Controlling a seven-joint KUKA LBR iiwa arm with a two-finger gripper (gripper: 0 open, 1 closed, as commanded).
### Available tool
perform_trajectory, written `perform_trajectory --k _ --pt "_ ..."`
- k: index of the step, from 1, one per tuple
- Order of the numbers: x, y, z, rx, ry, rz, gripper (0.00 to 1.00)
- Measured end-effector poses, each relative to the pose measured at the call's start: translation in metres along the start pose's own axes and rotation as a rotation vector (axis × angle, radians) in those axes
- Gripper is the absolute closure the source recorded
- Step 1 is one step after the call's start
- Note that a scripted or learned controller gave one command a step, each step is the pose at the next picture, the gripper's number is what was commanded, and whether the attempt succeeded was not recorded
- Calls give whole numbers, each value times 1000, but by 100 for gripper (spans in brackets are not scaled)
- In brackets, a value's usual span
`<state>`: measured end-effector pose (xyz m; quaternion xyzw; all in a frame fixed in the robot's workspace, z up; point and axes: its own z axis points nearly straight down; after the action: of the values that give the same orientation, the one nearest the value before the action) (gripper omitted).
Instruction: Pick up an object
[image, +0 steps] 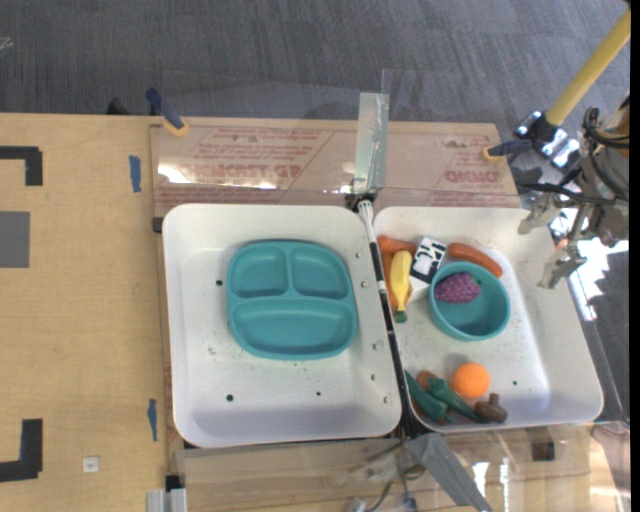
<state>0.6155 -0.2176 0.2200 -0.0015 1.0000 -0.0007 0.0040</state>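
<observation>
A: We've got the gripper (556, 248) parked over the right bin's (560, 345) far right rim, up by the back corner. Fingers look spread apart, nothing between them, so no grasp yet.

B: Agreed. What are our candidates?

A: All in the right bin. Teal bowl (470, 303) with a purple grape bunch (458, 289) inside, carrot (474, 257) just behind it, banana (400, 279) against the divider beside a black-and-white tag (428, 257). Orange ball (471, 380) near the front edge, touching a green-and-brown clutter pile (452, 398) (we can't resolve what those pieces are).

B: Left bin?

A: Just the teal divided plate (292, 299), sitting flat in the middle. Probably the drop side.

B: Our pick?

A: We'd judge the carrot nearest the gripper. The ball could roll; the banana's tight to the wall, poor finger clearance.
</observation>
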Motion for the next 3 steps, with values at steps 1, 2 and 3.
perform_trajectory --k 1,2,3 --pt "-29 0 124 -6 14 -55 0" --pt "-15 -4 132 -1 1 30 0" --pt "-5 33 132 -1 0 204 0"
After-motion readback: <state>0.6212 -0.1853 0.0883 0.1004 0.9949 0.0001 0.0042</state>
